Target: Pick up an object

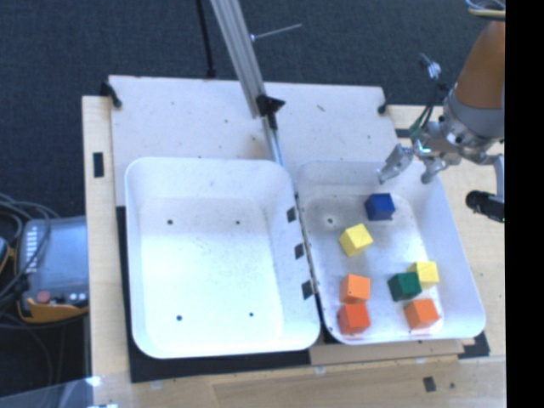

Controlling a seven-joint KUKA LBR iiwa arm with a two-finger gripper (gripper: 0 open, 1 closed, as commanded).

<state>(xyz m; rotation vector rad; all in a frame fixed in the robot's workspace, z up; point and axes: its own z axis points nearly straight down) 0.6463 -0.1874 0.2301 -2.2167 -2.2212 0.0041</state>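
The arm is reaching in from the right with its gripper (412, 165) hanging over the far rim of the right bin (455, 245), its two fingers spread apart with nothing between them. The blue block (380, 206) is sitting nearest, just in front of the fingers and a little toward the bin's middle, with clear floor all round it. That looks the sensible one to go for. The yellow block (356, 239) is lying a bit further on, also alone, while the orange blocks (354, 303), the green block (405, 286) and a small yellow one (427, 272) are crowding together at the near end, where a finger could easily be landing on a neighbour. To do this well, I'd say the gripper is needing to centre over the blue block, turn so the fingers straddle two flat faces, and come straight down before closing. The left bin (149, 228) is playing no part.
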